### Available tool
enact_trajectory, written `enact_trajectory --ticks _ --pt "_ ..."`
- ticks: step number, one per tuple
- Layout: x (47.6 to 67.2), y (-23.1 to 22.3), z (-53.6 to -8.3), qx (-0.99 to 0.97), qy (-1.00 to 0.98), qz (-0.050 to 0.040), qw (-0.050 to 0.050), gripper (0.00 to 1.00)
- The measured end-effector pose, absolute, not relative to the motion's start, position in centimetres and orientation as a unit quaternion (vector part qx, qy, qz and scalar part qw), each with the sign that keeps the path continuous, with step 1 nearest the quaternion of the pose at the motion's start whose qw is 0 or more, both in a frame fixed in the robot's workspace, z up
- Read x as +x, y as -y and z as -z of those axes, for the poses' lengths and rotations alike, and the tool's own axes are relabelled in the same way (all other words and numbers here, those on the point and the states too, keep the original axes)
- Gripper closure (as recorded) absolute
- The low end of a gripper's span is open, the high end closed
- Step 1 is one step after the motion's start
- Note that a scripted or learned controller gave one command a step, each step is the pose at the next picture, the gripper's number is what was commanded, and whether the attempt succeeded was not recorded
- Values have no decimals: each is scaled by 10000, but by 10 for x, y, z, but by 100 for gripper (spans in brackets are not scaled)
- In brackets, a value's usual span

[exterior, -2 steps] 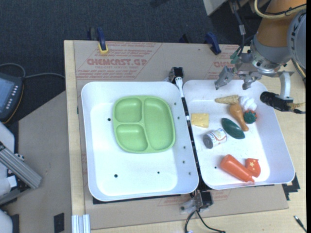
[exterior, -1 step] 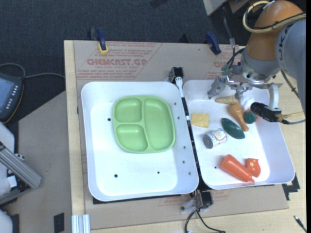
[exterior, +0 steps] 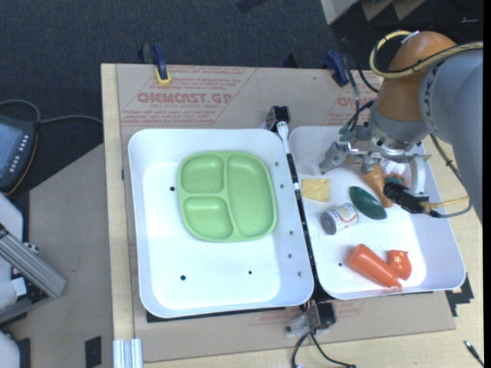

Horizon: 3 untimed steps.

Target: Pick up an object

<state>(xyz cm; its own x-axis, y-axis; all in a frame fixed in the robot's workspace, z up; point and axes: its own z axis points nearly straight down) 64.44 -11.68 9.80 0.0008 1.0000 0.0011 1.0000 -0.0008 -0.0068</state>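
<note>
- Lying in the right bin (exterior: 449,263), the candidates for picking are several: a yellow wedge (exterior: 315,188) near that bin's left wall, a small grey can (exterior: 338,218) on its side just below the wedge, a dark green oval piece (exterior: 367,202) just right of the can, and an orange carrot-shaped toy (exterior: 374,266) toward the bin's near edge with a red-orange lump (exterior: 400,262) touching its right end.
- An orange object (exterior: 375,180) sits right under my wrist, near the bin's far edge, just above the green oval piece; most of it is hidden by my hardware, so I cannot name it.
- My pincer (exterior: 374,159) hangs over the far part of the right bin, close to that orange object. Whether it is apart, together or clamped on anything I cannot tell, since my own wrist covers it.
- My arm (exterior: 453,83) comes in from the right, its orange band (exterior: 410,71) above the bin's far right corner, with cables looping down toward the bin's right wall.
- The left bin (exterior: 153,228) holds a light green divided plate (exterior: 228,195), lying flat toward that bin's far half, well apart from my pincer.
- Both bins rest side by side on a brown board (exterior: 199,90) with red print, held by clamps (exterior: 160,64) at its far edge.
</note>
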Motion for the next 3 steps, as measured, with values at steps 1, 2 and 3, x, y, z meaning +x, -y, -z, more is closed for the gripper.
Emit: enact_trajectory --ticks 1,2,3 --pt "644 116 -84 -7072 7071 -9 13 0" --pt "645 116 -96 -7072 7070 1 -2 100" --pt "639 109 -149 -7066 7076 16 -23 100"
